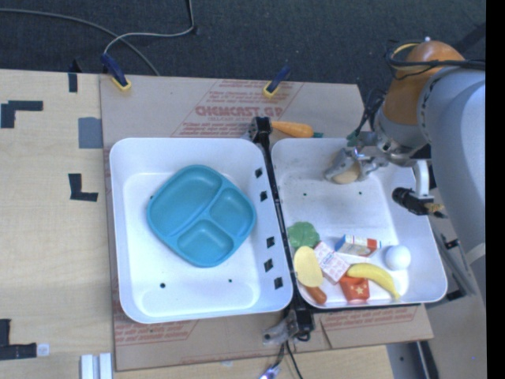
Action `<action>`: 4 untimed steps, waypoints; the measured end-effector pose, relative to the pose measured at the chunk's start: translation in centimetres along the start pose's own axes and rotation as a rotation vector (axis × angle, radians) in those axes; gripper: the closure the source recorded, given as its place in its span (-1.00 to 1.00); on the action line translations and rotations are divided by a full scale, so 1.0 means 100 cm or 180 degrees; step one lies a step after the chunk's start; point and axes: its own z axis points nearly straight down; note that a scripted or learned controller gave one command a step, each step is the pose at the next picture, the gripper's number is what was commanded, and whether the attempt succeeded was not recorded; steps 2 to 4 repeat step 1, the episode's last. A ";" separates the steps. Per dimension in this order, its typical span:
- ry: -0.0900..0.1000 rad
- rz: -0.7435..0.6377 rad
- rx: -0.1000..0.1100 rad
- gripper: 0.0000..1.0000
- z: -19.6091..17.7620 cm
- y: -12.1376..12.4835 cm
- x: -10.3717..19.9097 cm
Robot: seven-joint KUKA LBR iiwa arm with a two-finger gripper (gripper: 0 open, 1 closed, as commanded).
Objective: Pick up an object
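We see the end effector (pixel 353 166) low over the far part of the right bin (pixel 410 294). A small tan thing (pixel 345 177) sits right at its tip, touching it. We cannot tell how far open it is, or if it holds the tan thing. Near the front of the same bin lie a banana (pixel 378 279), a white ball (pixel 396 256) and a green toy (pixel 302 234). A blue plate (pixel 202 215) rests in the left bin (pixel 130 290).

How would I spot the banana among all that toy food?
Look in the right-hand white bin, at the corner nearest the camera, where the small toys are piled. The banana lies on the pile's right side, just below a white ball: long, curved and plain yellow, beside a red piece.
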 end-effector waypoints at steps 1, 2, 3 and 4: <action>0.0015 0.0003 0.0002 1.00 -0.010 0.000 0.062; 0.0015 0.0003 0.0002 1.00 -0.010 0.000 0.062; 0.0015 0.0003 0.0002 1.00 -0.010 0.000 0.062; 0.0015 0.0003 0.0002 1.00 -0.010 0.000 0.062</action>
